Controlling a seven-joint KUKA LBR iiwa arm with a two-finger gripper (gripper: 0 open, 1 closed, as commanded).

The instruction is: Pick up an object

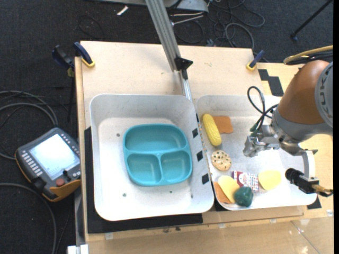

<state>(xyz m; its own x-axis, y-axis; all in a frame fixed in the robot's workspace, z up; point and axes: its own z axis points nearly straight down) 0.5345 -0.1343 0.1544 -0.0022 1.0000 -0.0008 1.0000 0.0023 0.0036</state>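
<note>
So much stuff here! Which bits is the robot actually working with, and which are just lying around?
Part of the job: hand; corn cob; cookie; green lump; yellow piece; right bin.

Just lying about: teal divided tray; left bin; handheld control screen; floor cables.

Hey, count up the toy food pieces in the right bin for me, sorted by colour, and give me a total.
Yellow: 3, the corn cob, a slice, a piece at the front
Orange: 2, a flat piece by the corn, another under the front yellow piece
Tan: 1, the cookie
Green: 1, a dark lump
Red and white: 1, a small packet
Total: 8
</note>
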